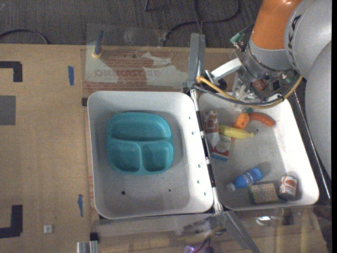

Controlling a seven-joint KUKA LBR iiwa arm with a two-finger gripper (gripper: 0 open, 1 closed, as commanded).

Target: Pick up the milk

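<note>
The arm reaches in from the right and its wrist hangs over the far edge of the right bin [303, 141]. The tool [254, 87] sits low among cables and its own housing; whether it is released or clenched cannot be told, and nothing is seen caught in it.

The milk appears to be the small carton [221, 147] with a red and white face, lying on its side near the left wall of the right bin. A brown bottle [211, 121] lies just beside it, and a banana [235, 132] touches or overlaps its upper end. This crowding leaves little free room for a grasp from the sides.

A carrot [241, 120] and a red-orange sausage-shaped item [262, 119] lie nearest the tool, between it and the carton. A blue bottle [247, 178], a brown block [262, 192] and a small can [288, 186] rest along the near side, well apart from the carton.

The left bin [100, 157] holds a teal divided tray [140, 142]. In my judgement the approach is not yet aligned: the tool stands beyond the carton, toward the far right.
</note>
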